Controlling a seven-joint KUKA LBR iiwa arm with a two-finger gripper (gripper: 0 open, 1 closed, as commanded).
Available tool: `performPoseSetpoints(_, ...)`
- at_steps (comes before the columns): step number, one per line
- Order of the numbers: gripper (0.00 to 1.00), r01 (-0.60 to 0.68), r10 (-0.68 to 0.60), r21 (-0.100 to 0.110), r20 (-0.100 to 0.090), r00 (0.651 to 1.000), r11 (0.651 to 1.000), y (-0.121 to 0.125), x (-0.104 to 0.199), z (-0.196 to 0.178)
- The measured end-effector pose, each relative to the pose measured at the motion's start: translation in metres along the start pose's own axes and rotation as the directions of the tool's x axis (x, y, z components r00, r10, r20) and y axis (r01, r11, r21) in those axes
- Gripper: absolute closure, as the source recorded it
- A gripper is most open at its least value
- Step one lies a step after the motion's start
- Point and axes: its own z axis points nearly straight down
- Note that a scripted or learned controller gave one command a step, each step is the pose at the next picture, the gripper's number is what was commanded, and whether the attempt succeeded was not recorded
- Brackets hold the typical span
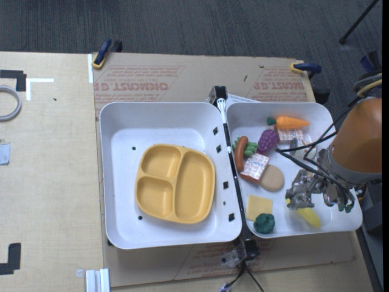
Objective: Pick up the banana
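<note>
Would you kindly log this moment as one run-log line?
task: pick up banana | gripper: low in right bin, just above banana | grasp: not visible | yellow plate: left bin

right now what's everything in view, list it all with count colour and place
divided plate: 1, yellow, middle of left bin
left bin: 1, white, bench centre
right bin: 1, white, beside the left bin
banana: 1, yellow, right bin near front, under the gripper
carrot: 1, orange, right bin back
grapes: 1, purple, right bin back
sausage: 1, red-orange, right bin left edge
cheese slice: 1, yellow, right bin front
broccoli: 1, dark green, right bin front
round biscuit: 1, tan, right bin middle
gripper: 1, grey, just above the banana
arm: 1, orange band, from right
</note>
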Motion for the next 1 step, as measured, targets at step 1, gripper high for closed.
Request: performPoseSetpoints(1,1.0,0.367,-0.367,-0.002,-0.002,0.93,0.93,0.0352,0.0033,0.0277)
